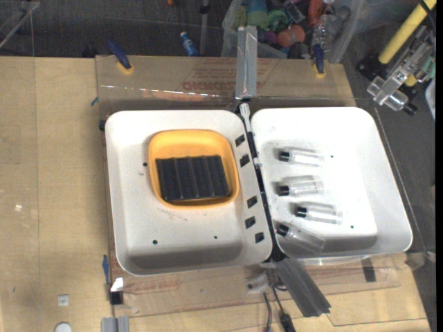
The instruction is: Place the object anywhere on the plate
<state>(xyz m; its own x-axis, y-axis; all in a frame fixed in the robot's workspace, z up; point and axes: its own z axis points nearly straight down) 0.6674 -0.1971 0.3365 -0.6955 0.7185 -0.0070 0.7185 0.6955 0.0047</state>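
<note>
An orange plate lies in the left white bin. A black ridged rectangular object rests flat on the plate and covers most of its middle. Several clear tubes with black caps lie in the right white bin, close to the divider. My gripper hangs at the top right, beyond the far right corner of the right bin. It is well away from the plate and the tubes, with nothing seen in it.
A metal divider runs between the two bins, with black clips along the seam. A clear box of coloured toys stands behind the bench. Bare wooden bench top lies to the left of the bins.
</note>
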